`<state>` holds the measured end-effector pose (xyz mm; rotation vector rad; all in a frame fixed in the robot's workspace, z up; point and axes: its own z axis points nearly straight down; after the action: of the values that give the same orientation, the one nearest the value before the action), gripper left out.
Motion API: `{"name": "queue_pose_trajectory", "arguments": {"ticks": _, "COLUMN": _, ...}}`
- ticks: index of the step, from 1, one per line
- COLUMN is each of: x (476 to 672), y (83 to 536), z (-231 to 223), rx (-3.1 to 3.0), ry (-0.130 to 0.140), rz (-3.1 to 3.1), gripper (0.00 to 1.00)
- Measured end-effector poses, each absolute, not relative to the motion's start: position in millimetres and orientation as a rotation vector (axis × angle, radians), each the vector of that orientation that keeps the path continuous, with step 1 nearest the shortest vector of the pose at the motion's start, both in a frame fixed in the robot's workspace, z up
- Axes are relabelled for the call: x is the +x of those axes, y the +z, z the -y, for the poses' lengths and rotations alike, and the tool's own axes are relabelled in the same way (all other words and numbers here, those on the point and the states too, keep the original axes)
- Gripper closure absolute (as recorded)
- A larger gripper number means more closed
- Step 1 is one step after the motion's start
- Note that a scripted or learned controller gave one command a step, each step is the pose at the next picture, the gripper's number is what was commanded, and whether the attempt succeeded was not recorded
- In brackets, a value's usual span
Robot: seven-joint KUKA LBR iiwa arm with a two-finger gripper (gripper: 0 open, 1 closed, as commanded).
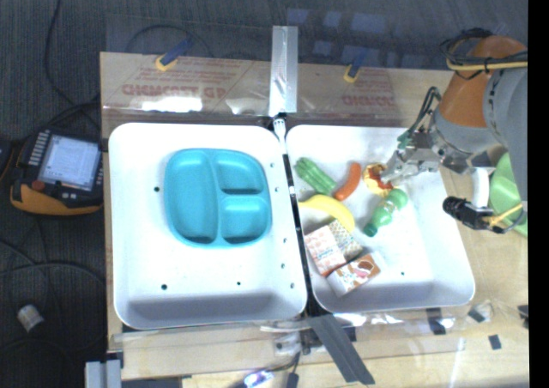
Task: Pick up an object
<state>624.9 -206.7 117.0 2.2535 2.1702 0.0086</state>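
The right bin (446, 279) holds several toy foods. A green pickle (314, 175) lies at its upper left, an orange sausage (348, 181) beside it, and a yellow banana (330, 208) below them. A green bottle (384, 211) lies near the middle. Two small printed cartons (333, 247) (355, 274) lie toward the front. A small red and yellow piece (375, 178) sits just left of my gripper (398, 166), which hangs low over the bin's upper right part. Whether the gripper touches that piece I cannot tell.
The left bin (137, 283) carries a teal divided plate (218, 196). A handheld pendant (60, 172) lies on the floor to the left. The arm's orange band (470, 94) and grey body stand over the right bin's far right corner.
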Motion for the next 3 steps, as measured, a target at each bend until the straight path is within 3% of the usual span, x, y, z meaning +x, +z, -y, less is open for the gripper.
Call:
{"name": "queue_pose_trajectory", "arguments": {"ticks": 1, "x": 617.8, "y": 312.2, "z": 215.8, "rx": 2.424, "ry": -0.007, "rz": -1.996, "gripper": 1.00}}
{"name": "queue_pose_trajectory", "arguments": {"ticks": 2, "x": 588.4, "y": 264.5, "z": 142.3, "rx": 2.628, "ry": -0.006, "rz": -1.729, "gripper": 1.00}}
{"name": "queue_pose_trajectory", "arguments": {"ticks": 3, "x": 606.7, "y": 416.7, "z": 159.7, "rx": 2.981, "ry": -0.008, "rz": -0.984, "gripper": 1.00}}
